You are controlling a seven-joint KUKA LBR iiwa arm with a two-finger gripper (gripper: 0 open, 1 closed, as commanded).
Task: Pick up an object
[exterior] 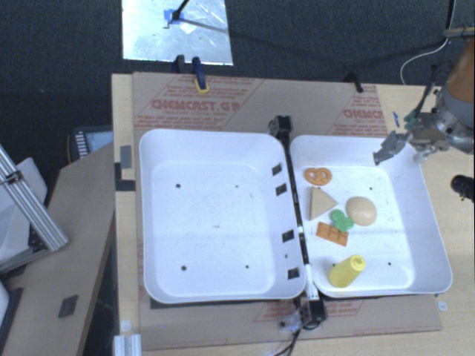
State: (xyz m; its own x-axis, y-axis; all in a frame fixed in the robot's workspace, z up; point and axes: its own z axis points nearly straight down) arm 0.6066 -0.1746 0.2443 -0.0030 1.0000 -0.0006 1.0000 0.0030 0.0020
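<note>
From above, the gripper (pixel 404 148) hangs over the far right corner of the right bin (pixel 427 221), its fingers spread and holding nothing. The objects lie nearer the bin's left side, apart from it: a pretzel (pixel 318 175), a tan wedge (pixel 320 202), a beige ball (pixel 361 211), a green piece (pixel 342 220), an orange waffle (pixel 332 233) and a yellow bottle (pixel 346 271). The left bin (pixel 215 213) sits beside it on a cardboard-covered bench (pixel 223 102).

Counter clutter around the bins

A foil sheet (pixel 177 21) lay on dark cloth (pixel 319 21) behind the counter (pixel 122 288); printed cardboard (pixel 223 99) sat under the bins, an aluminium rail (pixel 30 206) at left.
</note>
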